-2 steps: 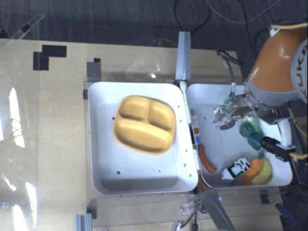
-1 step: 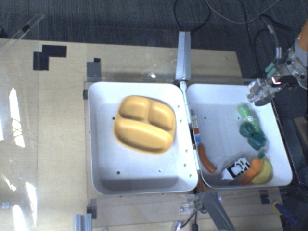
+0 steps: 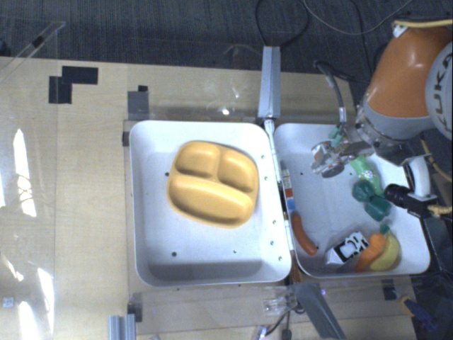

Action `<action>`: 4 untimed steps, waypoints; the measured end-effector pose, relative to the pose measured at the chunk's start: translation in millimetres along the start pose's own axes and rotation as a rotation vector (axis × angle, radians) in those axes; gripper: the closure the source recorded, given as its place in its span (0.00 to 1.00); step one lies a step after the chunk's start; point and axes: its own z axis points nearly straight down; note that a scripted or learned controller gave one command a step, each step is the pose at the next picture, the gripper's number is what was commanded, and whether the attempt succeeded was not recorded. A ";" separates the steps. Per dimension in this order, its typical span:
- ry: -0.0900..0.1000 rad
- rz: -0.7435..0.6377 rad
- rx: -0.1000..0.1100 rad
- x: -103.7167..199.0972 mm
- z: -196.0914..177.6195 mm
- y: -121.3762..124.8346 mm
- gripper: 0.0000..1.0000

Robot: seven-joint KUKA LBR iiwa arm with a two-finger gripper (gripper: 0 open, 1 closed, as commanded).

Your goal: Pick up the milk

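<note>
In the camera view, your milk lay at the lower right of the right bin, a small black-and-white carton wedged against the carrot and banana. It looked light and stiff; take its exposed left sides. The gripper hung toward the upper right, jaws apart, gripping nothing.

My arm runs off the frame at 3 o'clock. My gripper blurs; finger state unreadable. Milk carton at 5 o'clock partly hidden behind the carrot; its print too small to read.
</note>
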 end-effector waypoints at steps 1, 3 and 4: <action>0.000 -0.329 0.000 -31.9 52.5 -85.4 1.00; -0.003 -0.468 -0.005 -15.7 -75.8 25.1 1.00; -0.007 -0.704 -0.006 -81.4 -187.3 35.7 1.00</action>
